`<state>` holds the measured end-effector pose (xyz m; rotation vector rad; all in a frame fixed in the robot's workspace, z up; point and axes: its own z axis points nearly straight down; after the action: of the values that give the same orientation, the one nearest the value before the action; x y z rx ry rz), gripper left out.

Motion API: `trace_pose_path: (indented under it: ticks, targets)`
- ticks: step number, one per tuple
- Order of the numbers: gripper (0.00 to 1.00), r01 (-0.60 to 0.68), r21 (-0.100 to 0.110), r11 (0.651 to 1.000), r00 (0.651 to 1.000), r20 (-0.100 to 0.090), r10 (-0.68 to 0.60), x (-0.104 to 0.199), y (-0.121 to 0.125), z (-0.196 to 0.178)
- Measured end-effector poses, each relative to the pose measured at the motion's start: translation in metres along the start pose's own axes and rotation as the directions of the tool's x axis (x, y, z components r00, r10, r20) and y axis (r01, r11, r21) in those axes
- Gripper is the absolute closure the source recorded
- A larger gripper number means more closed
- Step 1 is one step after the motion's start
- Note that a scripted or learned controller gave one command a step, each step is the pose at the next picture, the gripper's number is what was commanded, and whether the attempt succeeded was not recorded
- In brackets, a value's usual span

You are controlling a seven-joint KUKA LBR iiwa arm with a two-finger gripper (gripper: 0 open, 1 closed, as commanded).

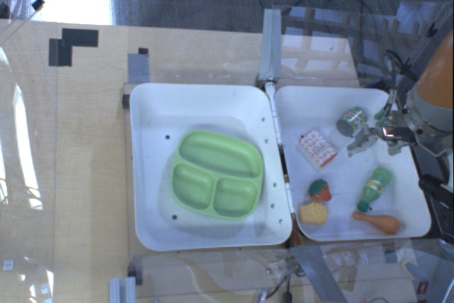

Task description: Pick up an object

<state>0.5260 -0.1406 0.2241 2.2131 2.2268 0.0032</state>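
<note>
1. Claw (pixel 363 140) hangs low over right bin (pixel 423 223), upper part; fingers spread apart, nothing btwn them.
2. Silver can (pixel 350 120) lies just beside claw, on its upper left.
3. Green bottle (pixel 374 188) below claw; orange gourd-shaped toy (pixel 378 223) near bin's front edge.
4. Patterned packet (pixel 317 148) to claw's left; red-green toy (pixel 319 189) & yellow toy (pixel 313 213) further down.
5. Left bin (pixel 145 152) holds green divided tray (pixel 216 173), on the worktop (pixel 71 174).

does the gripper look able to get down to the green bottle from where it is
Probably yes. The gripper hangs above the right bin, and the green bottle lies just in front of it, apart from the orange drumstick-shaped toy, with nothing on top of it.
</note>
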Motion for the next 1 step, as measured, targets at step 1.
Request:
trace_pose_path:
  ticks: [1]
  targets:
    - [0.0,0.027,-0.017,1.0,1.0,0.004,-0.027,-0.0138,0.0688,0.1217]
